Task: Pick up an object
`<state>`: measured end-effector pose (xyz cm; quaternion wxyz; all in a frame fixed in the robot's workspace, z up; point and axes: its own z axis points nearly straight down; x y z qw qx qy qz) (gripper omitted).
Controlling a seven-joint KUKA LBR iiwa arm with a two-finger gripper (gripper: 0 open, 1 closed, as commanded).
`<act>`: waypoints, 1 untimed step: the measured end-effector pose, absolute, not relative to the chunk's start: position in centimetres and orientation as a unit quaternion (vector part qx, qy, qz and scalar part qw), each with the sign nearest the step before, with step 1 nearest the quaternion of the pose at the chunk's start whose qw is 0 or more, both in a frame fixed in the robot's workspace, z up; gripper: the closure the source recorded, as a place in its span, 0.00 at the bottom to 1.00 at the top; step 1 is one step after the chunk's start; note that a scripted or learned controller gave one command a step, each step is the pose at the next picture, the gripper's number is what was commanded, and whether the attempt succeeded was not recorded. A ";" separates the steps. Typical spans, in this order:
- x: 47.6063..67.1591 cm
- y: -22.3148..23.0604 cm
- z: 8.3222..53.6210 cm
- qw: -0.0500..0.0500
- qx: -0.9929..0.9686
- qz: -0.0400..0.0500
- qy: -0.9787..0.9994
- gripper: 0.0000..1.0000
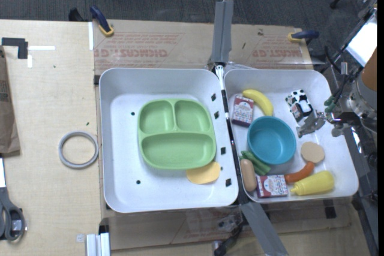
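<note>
- Gripper (314, 123): hangs low over the right side of the right bin (344, 150), between the black-and-white toy (298, 104) and the tan round disc (312, 153).
- Cannot tell if released or clenched; too small and blurred at the tip. Carries nothing that can be seen.
- Nearest candidates for picking: the tan round disc, just below the gripper in the picture, and the black-and-white toy, just above and to the left.
- Tan round disc: lies flat on the bin floor, touching or almost touching the orange carrot (299, 172). Probably light, stiff plastic. Hard to take, because flat and low; better to pinch across the edges from above.
- Black-and-white toy: looks small, light and irregular, perhaps soft. Stands apart from its neighbours, so offers free room on both sides; probably the easier one to grasp across the body.
- Right bin, other contents: blue bowl (272, 139) in the middle, banana (259, 100) behind it, small red box (242, 111) beside the banana, a second red box (271, 186) at the front, sausage (247, 174) and green pod (255, 162) next to the bowl, yellow squeeze bottle (313, 184) in the front right corner.
- Blue bowl: smooth and wide, likely slippery; only to be taken by the rim.
- Left bin (114, 129): holds a green divided plate (177, 133) and a yellow slice (204, 174), partly under the plate's front edge.
</note>
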<state>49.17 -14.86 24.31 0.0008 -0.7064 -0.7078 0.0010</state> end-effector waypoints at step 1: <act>55.3 -12.8 11.3 0.002 -0.730 0.002 -0.684 0.00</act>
